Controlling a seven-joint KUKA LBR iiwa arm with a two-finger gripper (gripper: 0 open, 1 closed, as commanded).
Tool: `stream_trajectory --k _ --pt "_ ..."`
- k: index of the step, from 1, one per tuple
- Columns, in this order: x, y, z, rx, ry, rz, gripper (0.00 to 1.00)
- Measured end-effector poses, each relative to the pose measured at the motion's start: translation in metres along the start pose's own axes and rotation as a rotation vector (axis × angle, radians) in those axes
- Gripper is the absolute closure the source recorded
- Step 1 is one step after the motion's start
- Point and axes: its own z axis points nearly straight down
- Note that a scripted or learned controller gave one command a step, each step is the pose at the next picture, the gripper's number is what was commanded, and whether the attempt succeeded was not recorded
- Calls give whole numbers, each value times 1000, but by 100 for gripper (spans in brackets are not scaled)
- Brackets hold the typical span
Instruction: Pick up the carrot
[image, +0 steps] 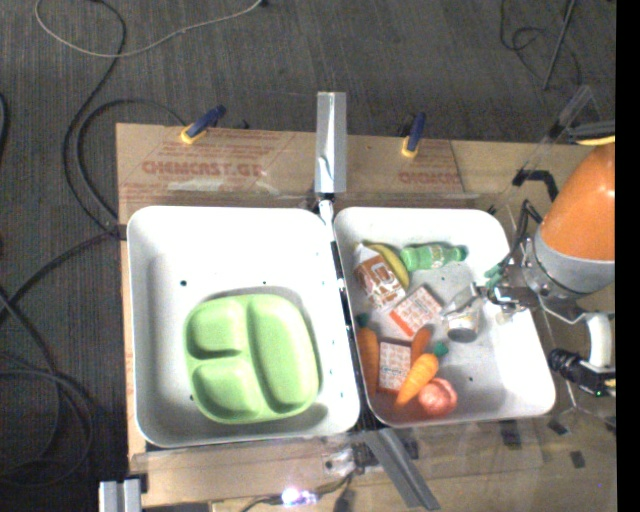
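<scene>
Orange plastic carrot (419, 377): front of right white bin (520, 385), among toy groceries. Left white bin (150, 300): green divided tray (252, 357). Cardboard-covered table (230, 165), dark carpet (60, 150). My pincer (468, 312): grip state indiscernible.

An orange carrot (420, 374) with a green top, a yellow banana (392, 262) and a green bottle (432, 256) fill one white bin (520, 395); a light-green sectioned tray (252, 357) fills the other.

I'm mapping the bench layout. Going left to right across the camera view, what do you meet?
Green divided tray → orange piece by the right bin's left wall → carrot → gripper → arm's orange band.
</scene>
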Motion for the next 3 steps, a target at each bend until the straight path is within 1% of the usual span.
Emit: stream_trajectory --k 1,2,3 --pt "59 -15 96 -19 -7 -124 0" --pt "60 -13 84 -26 -6 -126 100" --pt "126 -23 15 1 -2 30 100"
